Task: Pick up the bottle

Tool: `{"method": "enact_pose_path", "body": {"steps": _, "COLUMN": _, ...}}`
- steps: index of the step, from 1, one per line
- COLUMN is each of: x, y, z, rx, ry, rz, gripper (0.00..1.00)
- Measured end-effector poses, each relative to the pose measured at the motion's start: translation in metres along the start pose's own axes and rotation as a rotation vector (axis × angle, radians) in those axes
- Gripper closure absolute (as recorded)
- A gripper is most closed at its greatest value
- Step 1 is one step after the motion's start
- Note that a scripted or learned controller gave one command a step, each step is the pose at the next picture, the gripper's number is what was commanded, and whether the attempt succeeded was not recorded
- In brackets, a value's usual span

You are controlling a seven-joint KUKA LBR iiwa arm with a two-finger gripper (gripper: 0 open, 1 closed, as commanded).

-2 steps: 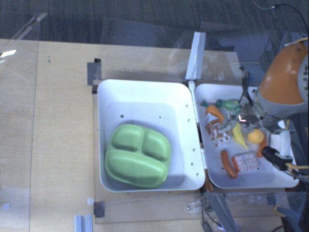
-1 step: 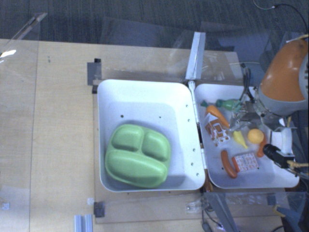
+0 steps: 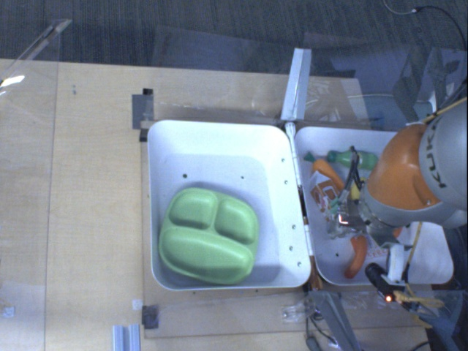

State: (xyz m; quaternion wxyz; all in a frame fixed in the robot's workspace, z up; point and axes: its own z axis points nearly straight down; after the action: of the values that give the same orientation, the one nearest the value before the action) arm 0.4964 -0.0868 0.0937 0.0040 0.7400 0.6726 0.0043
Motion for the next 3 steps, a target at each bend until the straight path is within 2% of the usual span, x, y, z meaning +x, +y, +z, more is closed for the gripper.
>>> {"method": "enact_pose_path", "body": {"steps": 1, "x": -0.068, "y": 0.03, "z": 0.003, "rx": -0.009, "ry": -0.004, "rz": -0.112, "gripper": 1.0}}
{"method": "enact_pose_path", "body": {"steps": 2, "x": -0.027, "y": 0.04, "z": -0.106, "rx": 0.005, "ry": -0.001, "rz": -0.229, "gripper": 1.0}}
{"method": "enact_pose_path", "body": {"steps": 3, "x": 0.056, "y": 0.038, "z": -0.199, "rx": 0.004, "ry": 0.001, "rz": -0.321, "gripper": 1.0}}
